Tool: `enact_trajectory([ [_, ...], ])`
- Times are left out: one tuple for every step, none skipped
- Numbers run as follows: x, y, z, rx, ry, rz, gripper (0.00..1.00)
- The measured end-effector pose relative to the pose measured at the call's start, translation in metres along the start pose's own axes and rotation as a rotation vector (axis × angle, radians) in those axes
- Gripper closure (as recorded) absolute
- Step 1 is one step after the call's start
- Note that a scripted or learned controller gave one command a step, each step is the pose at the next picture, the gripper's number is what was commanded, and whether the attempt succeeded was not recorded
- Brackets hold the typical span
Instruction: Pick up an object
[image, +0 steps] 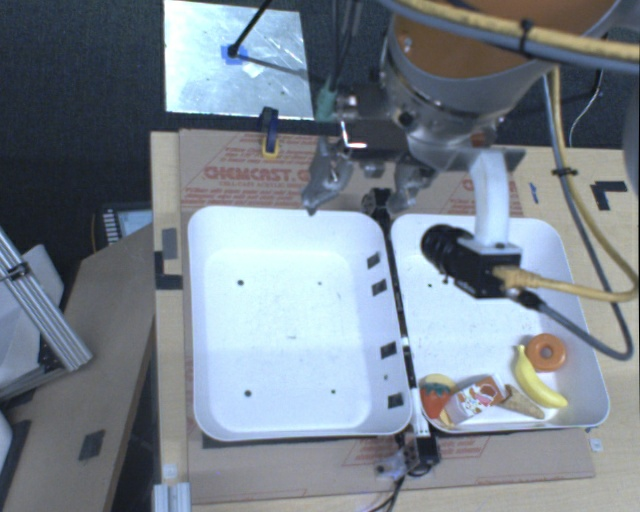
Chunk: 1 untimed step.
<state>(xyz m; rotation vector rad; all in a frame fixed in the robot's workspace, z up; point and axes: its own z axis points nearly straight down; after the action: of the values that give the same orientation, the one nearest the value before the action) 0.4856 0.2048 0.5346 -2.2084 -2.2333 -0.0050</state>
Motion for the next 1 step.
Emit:
enact_trajectory([
  [-0.0545, 0.0333, 0.2184, 0.015, -0.009, 0.015, 0.00],
])
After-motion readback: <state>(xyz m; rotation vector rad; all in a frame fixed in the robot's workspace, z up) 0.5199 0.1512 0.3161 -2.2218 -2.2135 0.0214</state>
